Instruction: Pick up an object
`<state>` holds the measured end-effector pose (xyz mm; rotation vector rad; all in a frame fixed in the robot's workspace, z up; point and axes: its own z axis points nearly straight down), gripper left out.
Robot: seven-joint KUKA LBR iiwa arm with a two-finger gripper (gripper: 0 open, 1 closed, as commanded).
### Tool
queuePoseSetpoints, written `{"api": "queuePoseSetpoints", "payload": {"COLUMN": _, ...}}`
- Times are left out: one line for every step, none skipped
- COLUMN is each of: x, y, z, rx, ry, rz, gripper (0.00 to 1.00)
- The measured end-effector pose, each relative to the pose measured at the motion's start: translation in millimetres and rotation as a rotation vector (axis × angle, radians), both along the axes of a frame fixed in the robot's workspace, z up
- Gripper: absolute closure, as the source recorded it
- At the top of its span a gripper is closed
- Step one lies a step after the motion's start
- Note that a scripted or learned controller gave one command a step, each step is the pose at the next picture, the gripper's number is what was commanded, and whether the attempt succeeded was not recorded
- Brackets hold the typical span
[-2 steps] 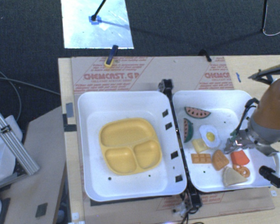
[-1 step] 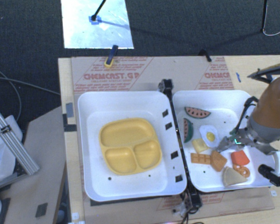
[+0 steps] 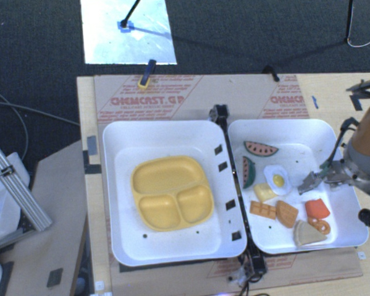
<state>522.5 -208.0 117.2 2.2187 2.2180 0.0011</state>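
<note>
risk 1: toys in the right bin (image 3: 320, 131) lie packed near its front edge; waffle (image 3: 263, 209), toast (image 3: 287, 214), bread (image 3: 307, 234), pretzel (image 3: 321, 226) nearly touch. If I drop onto that bunch I prob. straddle two or shove one aside, no clean hold.
risk 2: red piece (image 3: 317, 208) sits just beside me, toward the bin's right wall. It looks low and flat, so I judge a pinch may skid off the top.
risk 3: egg (image 3: 277, 180) and cheese (image 3: 264, 192) are close on my left, touching or nearly so. A sideways nudge could push them into the green slice (image 3: 248, 171) by the bin's left wall.
risk 4: the right wall is near my wrist; a reach toward the front-right corner may clip the rim.
jaws: gripper (image 3: 312, 182) hovers over the mid-right of the right bin, dark tip pointing toward the egg. Can't tell if I'm open or closed, the tip is too small and dark. Nothing visible in my hold; touching anything, can't say.
target: none picked yet, imo. Closest candidates are the red piece and the egg. Melon slice (image 3: 261, 149) lies apart near the back edge, the easiest lone grab.
left bin (image 3: 120, 147): yellow tray (image 3: 172, 191) only, mid-bin, well apart from me.
</note>
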Motion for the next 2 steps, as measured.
{"api": "queuePoseSetpoints", "payload": {"x": -38, "y": 1, "z": -35, "rx": 0.004, "ry": 0.006, "rz": -0.001, "gripper": 0.00}}
{"api": "queuePoseSetpoints", "payload": {"x": -15, "y": 2, "z": -27, "rx": 0.001, "ry": 0.000, "rz": 0.005, "gripper": 0.00}}
